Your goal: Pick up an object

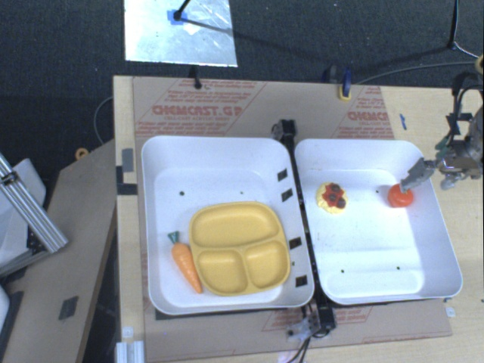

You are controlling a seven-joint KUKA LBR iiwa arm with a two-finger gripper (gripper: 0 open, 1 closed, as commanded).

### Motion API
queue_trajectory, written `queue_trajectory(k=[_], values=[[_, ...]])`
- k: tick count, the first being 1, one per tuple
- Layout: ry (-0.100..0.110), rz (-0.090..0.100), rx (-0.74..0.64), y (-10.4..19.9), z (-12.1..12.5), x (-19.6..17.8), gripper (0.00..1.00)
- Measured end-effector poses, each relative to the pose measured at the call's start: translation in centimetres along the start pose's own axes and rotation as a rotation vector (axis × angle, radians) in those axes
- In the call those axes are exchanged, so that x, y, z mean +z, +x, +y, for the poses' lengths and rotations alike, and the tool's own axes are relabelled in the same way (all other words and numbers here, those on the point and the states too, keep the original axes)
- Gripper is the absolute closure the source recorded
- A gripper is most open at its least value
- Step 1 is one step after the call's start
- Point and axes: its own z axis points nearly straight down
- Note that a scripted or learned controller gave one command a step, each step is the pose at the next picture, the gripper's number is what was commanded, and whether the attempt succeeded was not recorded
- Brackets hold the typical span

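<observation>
- Camera view, looking down at a slant: I take the right bin (435,259) as my landmark. It sits just beside the left bin (155,225), their inner walls meeting.
- In the right bin's far right part lies a small orange-red round object (401,197). It is my likeliest target.
- The gripper (414,177) reaches in over the right bin's far right wall, its tip just above that object and seemingly touching its top.
- I cannot tell how the pincer is set; it is too small and blurred.
- A yellow round toy with red spots (333,198) lies toward the bin's inner wall, well apart.
- Progress, as I judge it: approach made, but no lift; the object rests on the floor.
- It is rounded, with no clear long axis or pointing direction.
- The left bin holds a yellow divided plate (238,246) and a carrot (185,265).
</observation>
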Motion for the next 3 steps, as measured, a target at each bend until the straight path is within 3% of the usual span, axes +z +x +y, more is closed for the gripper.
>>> queue_trajectory(k=[1,3], values=[[-0.012,-0.003,-0.004,0.1,0.2,-0.6,0.00],[-0.008,-0.001,-0.001,-0.3,1.5,8.2,0.00]])
